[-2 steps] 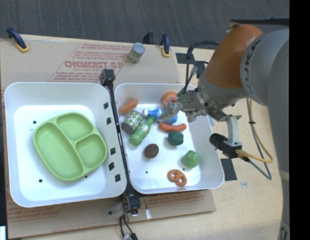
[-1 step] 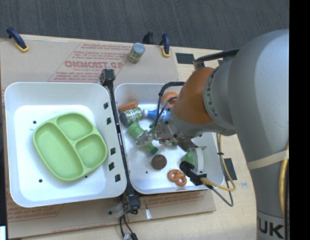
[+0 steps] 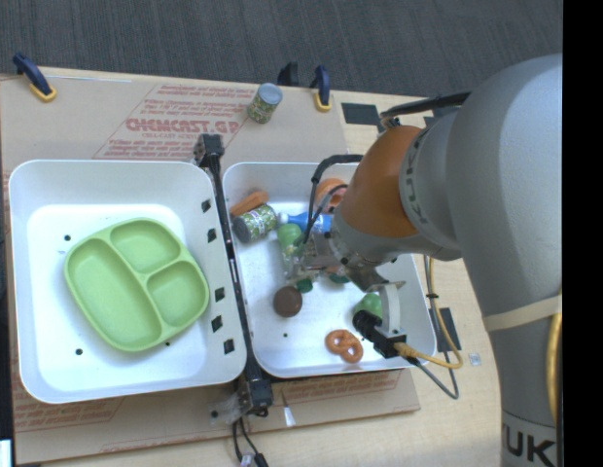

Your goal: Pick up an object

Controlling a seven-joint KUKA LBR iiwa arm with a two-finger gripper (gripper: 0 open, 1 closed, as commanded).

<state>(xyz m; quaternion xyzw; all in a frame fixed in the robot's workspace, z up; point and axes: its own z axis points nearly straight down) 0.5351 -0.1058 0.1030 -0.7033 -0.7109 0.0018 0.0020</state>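
I see the gripper down in the right bin, among green items near a small can; whether its jaws are apart or together I cannot tell; a brown ball lies just below it, a pretzel nearer the front; the left bin holds a green divided tray.

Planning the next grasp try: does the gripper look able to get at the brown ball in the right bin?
Probably yes. The brown ball lies apart on bare bin floor, nothing on top of it, and the gripper hovers just above and right of it.
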